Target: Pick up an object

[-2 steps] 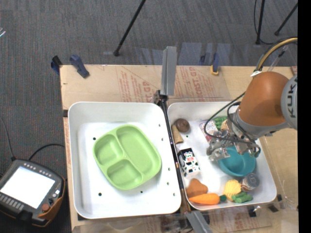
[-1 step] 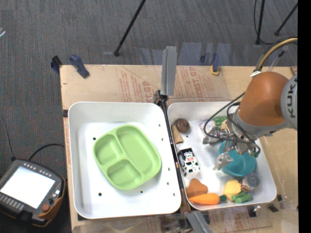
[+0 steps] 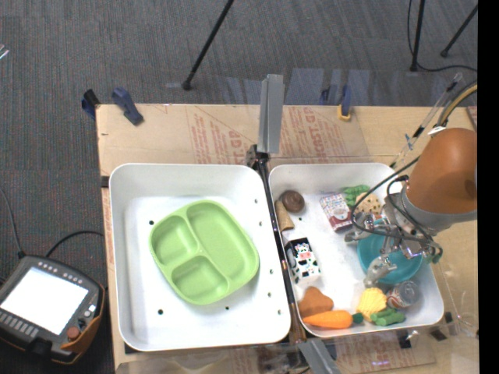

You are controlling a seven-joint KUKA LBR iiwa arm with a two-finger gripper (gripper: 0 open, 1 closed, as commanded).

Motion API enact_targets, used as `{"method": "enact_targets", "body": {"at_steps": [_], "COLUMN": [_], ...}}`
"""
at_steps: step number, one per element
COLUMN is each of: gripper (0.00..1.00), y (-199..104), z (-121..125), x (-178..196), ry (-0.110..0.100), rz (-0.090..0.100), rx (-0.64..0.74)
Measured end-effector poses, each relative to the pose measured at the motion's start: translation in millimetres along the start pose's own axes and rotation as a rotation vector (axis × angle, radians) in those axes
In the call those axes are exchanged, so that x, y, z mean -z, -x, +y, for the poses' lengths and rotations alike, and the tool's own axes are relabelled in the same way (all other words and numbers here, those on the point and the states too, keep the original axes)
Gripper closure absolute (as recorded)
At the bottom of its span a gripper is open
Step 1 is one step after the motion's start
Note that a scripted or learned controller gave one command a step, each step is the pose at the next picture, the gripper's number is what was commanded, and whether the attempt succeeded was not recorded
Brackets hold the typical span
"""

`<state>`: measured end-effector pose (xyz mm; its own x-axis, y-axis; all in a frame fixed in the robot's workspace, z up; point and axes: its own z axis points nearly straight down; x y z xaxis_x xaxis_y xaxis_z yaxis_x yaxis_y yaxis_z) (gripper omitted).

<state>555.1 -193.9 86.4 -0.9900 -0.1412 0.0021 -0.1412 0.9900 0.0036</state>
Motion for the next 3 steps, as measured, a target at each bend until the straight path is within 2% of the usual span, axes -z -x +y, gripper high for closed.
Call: {"method": "enact_targets", "body": {"at_steps": [1,2,3], "gripper": [0.0,0.0,0.0], "y": [55,-41,39], "z": [-27,-12,-22], "x": [2,1,2], "ry": [-0.002,-0.001,-0.002], "rz": [-0.007,-0.001,-0.007], "rx": [-0.048,0.096,0.05]}}
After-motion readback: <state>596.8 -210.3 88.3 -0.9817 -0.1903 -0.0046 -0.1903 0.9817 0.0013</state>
